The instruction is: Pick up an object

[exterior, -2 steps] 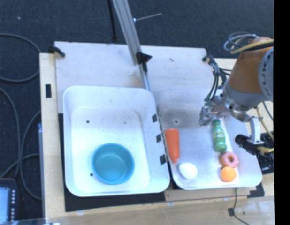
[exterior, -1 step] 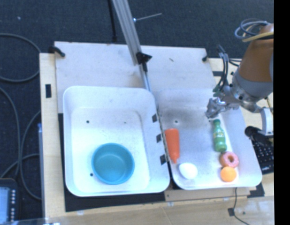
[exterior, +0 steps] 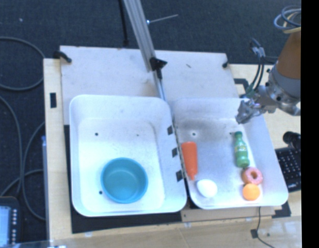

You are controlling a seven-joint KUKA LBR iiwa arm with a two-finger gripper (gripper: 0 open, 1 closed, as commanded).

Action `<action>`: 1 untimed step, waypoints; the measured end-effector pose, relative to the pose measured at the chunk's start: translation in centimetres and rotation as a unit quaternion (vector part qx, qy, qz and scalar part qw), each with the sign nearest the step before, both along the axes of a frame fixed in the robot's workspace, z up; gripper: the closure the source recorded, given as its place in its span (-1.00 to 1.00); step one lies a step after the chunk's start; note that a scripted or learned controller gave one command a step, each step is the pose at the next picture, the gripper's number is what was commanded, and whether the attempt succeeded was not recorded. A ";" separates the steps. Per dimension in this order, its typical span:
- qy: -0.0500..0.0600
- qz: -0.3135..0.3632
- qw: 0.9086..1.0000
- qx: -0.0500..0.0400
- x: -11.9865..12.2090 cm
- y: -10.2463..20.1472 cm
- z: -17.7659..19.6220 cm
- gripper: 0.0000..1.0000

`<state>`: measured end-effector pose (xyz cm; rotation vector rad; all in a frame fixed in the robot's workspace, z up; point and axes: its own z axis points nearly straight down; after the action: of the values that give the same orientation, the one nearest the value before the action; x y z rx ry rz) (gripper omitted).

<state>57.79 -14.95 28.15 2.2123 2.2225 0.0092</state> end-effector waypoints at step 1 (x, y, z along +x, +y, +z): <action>0.004 0.002 1.000 0.000 -0.5 5.4 -1.1 1.00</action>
<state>57.25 -9.51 27.06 2.2136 2.2310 0.0006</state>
